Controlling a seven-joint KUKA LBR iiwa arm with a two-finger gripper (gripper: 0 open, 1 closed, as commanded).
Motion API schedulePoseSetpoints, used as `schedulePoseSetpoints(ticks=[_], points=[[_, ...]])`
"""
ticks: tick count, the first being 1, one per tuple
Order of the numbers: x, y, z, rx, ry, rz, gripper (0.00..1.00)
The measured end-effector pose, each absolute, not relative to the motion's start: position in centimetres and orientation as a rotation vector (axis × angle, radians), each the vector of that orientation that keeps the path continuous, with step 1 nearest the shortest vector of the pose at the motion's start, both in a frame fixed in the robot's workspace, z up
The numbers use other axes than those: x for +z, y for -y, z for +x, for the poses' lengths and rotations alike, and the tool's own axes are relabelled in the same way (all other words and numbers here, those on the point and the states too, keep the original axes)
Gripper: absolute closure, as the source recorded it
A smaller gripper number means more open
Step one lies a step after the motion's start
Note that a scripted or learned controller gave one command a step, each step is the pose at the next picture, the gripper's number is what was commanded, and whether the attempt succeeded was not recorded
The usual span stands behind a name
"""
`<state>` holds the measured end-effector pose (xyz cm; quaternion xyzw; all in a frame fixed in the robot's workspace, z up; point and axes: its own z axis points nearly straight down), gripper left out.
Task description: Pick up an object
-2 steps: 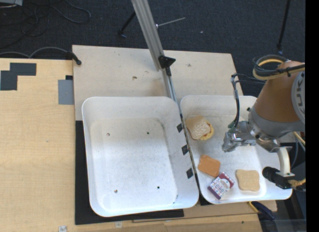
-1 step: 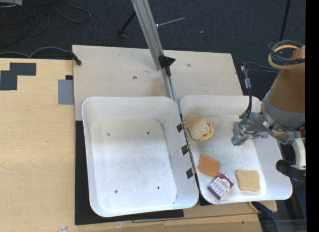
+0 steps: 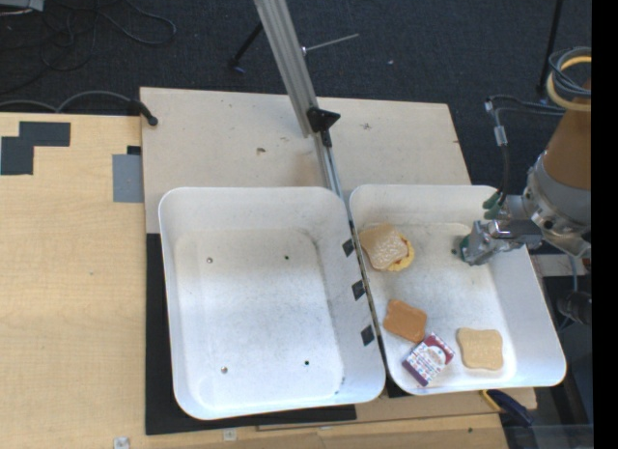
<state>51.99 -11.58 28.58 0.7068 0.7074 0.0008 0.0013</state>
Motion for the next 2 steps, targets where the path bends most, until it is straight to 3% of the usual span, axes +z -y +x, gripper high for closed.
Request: schedulePoseSetpoints(ticks=[2], points=[[24.1, 1.4, 54.5, -0.004, -2.229, 2.222, 1.00]])
